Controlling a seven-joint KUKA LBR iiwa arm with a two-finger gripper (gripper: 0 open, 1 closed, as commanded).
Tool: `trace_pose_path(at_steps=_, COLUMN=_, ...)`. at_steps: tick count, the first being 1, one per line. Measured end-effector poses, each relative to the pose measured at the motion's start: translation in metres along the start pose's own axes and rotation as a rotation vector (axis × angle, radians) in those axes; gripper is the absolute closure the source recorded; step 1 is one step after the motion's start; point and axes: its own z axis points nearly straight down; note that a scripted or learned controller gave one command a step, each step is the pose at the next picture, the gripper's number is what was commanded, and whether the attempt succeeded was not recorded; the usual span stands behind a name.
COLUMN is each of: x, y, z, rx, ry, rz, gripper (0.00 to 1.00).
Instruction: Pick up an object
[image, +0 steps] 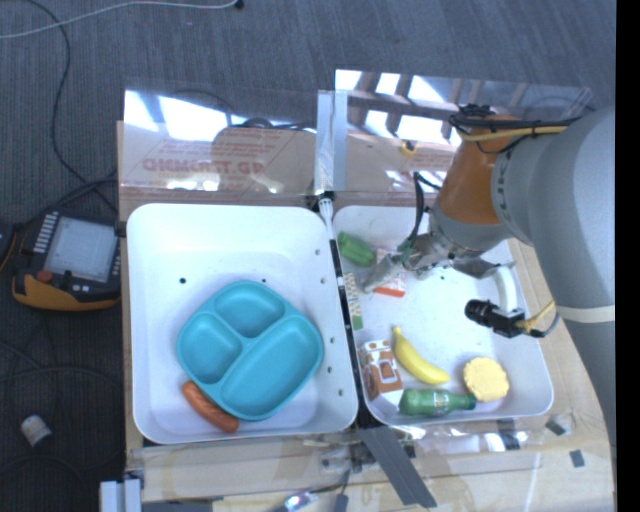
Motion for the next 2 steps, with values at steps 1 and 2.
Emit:
trace_pose_path(at_steps=1, x=0.0, y=0.002, z=-0.009, rx=-0.002, ry=-0.003, rz=-0.002, gripper=1.0)
trace_pose_path(at_steps=2, x=0.019, y=-0.001, z=-0.092, rx=0.012, ry=0.002, rz=0.341, gripper=1.0)
